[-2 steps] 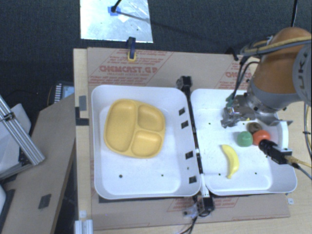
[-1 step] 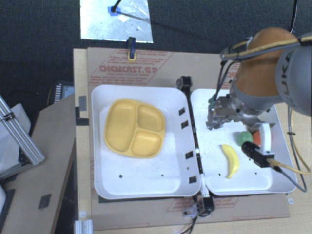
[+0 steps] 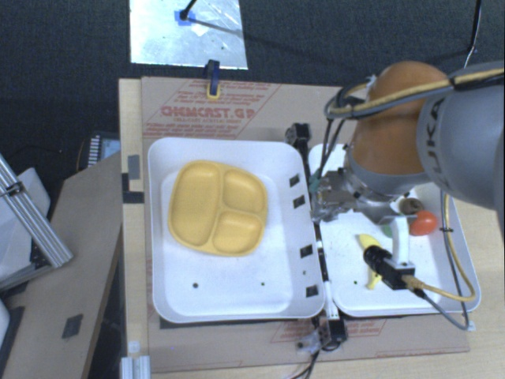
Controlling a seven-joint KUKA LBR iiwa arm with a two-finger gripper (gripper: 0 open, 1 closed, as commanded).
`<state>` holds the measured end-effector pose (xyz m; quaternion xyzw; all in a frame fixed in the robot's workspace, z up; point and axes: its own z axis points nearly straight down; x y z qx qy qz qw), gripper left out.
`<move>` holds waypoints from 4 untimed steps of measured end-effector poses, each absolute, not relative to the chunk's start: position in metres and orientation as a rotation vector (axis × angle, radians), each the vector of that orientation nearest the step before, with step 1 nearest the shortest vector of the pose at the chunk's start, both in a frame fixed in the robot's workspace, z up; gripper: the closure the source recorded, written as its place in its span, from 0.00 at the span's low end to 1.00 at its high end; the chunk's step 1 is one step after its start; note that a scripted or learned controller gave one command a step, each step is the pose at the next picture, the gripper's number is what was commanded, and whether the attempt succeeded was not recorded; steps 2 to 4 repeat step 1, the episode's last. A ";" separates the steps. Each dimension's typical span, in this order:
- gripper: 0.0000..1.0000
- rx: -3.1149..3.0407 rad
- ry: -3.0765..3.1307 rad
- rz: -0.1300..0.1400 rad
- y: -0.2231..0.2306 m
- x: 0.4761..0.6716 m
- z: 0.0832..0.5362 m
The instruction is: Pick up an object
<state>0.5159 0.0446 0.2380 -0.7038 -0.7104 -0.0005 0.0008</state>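
We're looking down on the bench, where the two white bins sit side by side on a brown board printed with red lettering. The left bin (image 3: 237, 302) carries a yellow divided plate (image 3: 217, 206), three compartments, lying flat toward the upper half of that bin.

Over on the right, the arm (image 3: 442, 144) comes in from the edge, grey body with its orange band (image 3: 398, 117) bulging above the wrist, and it hangs low over the right bin (image 3: 347, 300). The gripper (image 3: 325, 200) sits right by the divide between the two bins, at the right bin's left side. From up here the wrist covers most of it, so we cannot tell whether the fingers are apart or together, and we see nothing clearly between them.

In the right bin, just below and to the right of the gripper, we spot a small yellow object (image 3: 368, 243) on the floor of the bin, partly hidden by a black fitting with a yellow cable (image 3: 390, 273) lying across it. Further right, near the bin's far side, there's a red-orange round object (image 3: 424, 223), tucked just under the arm's edge. Both lie apart from the gripper.

Beyond the board, a shiny metal sheet (image 3: 188, 20) lies on the dark floor.
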 end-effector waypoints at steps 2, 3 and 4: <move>1.00 -2.209 -2.232 -0.004 0.096 0.515 0.237; 1.00 -2.209 -2.232 -0.004 0.096 0.515 0.237; 1.00 -2.209 -2.232 -0.004 0.096 0.515 0.237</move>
